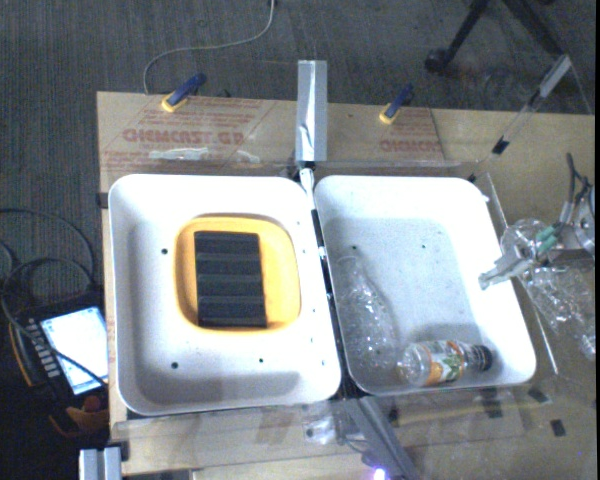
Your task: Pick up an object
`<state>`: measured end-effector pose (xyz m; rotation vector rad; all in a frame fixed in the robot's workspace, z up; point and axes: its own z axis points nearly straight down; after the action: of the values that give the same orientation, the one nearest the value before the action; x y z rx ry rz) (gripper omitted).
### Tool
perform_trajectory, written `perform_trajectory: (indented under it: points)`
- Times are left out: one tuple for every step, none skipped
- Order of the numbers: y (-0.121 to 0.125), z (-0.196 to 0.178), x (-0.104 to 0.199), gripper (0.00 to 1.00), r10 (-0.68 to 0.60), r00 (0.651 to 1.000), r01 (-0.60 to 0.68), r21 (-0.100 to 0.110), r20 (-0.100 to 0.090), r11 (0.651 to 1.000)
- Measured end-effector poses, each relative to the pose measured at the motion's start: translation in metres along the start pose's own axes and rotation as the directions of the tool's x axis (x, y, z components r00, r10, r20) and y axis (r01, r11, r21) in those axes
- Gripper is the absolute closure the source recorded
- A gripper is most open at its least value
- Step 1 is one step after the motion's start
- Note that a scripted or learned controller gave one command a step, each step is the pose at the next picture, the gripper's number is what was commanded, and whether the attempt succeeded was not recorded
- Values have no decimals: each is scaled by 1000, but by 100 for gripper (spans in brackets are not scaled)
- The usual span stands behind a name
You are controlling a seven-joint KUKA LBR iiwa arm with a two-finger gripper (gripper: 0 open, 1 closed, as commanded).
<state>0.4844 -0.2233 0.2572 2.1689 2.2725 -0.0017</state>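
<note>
We look down on the table (120,148), a pale wooden board with red lettering, carrying two shallow white bins side by side. The left bin (145,368) holds a yellow tray (185,268) near its middle, and a black ribbed block (230,279) lies inside that tray, its long side running away from us.

The right bin (420,218) holds two clear plastic bottles. One bottle (363,308) lies along the bin's left wall, pointing from the middle toward the near edge, with no label that we can make out. The other bottle (446,360), with an orange and white label and a dark cap at its right end, lies on its side along the near wall, close to the near right corner. The near end of the first bottle and the left end of the labelled one come close together; we cannot tell whether they touch.

At the right edge of the right bin, above its rim, we see the end effector (500,271), a pale metal part jutting leftward from a tangle of clear and grey pieces. We cannot tell how it is set, and nothing shows in it. It sits well apart from both bottles.

Two blue and yellow clamps (183,92) (396,102) grip the far edge of the table, and an upright metal post (311,118) stands between the bins at the far side.
</note>
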Motion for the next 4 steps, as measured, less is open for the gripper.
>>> perform_trajectory:
  points:
    - [3,52,66,0,-26,1000,26,1,-2,1000]
    - [2,-29,53,0,13,1000,-13,-1,2,1000]
    - [0,116,25,0,-206,978,206,1,-3,978]
    - [25,71,12,0,106,994,-106,2,0,994]
